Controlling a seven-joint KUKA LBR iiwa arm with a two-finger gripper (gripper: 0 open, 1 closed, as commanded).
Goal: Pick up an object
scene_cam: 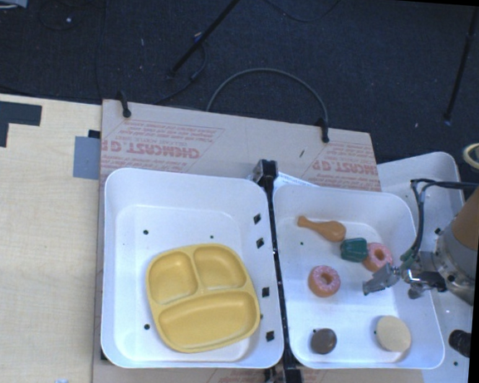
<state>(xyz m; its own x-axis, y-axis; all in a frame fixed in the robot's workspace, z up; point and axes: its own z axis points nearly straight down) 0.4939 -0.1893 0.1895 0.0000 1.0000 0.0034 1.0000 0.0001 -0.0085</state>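
The grey two-finger gripper point(379, 282) hangs over the right white plastic bin point(426, 349); whether it is wide or narrow I cannot tell; best to centre over the pink-iced doughnut point(324, 281) just left, then descend squarely.

The left bin point(129, 218) keeps bare floor along its upper part and left side; a yellow divided tray point(204, 297) takes up its lower middle. In the right bin point(283, 315), open floor lies at upper right and lower left. A drumstick toy point(323, 228), green block point(354, 249), pink donut point(377, 256), brown donut point(324, 281), dark ball point(323, 341) and cream disc point(394, 333) crowd the rest. The claw point(378, 283) sits at the bin's right edge.
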